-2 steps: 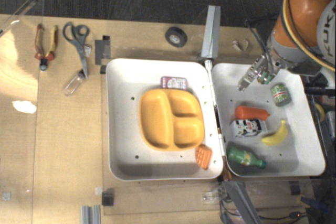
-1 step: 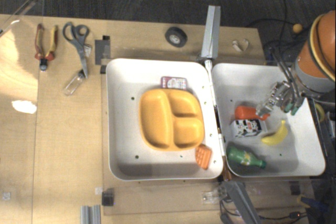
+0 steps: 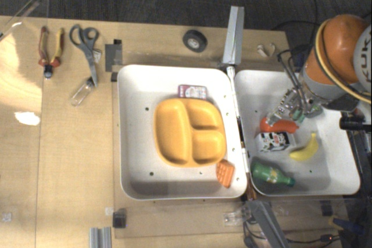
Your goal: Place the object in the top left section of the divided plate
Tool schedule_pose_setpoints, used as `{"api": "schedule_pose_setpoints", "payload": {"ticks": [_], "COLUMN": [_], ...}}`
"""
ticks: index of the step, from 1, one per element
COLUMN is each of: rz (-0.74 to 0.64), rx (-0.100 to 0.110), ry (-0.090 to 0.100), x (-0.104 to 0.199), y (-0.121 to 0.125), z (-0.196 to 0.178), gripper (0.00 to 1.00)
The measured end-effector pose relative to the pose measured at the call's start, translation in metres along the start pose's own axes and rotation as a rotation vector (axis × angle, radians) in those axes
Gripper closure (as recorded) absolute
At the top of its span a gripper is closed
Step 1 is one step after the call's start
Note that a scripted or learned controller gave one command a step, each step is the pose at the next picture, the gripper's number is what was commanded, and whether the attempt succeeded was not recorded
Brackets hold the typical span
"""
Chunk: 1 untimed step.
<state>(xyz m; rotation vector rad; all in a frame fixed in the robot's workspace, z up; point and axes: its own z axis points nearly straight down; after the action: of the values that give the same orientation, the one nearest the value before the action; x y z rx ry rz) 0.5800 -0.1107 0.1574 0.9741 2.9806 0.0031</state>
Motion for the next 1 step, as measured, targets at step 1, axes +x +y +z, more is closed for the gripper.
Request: {"api": "schedule_pose_setpoints", "payload": {"ticks": [1], "rz": [-0.056], "rx": [-0.003], "ry": [-0.004], "x": [0.0286], "y": [0.0413], "z": [-0.0295], "gripper": [1.00]}}
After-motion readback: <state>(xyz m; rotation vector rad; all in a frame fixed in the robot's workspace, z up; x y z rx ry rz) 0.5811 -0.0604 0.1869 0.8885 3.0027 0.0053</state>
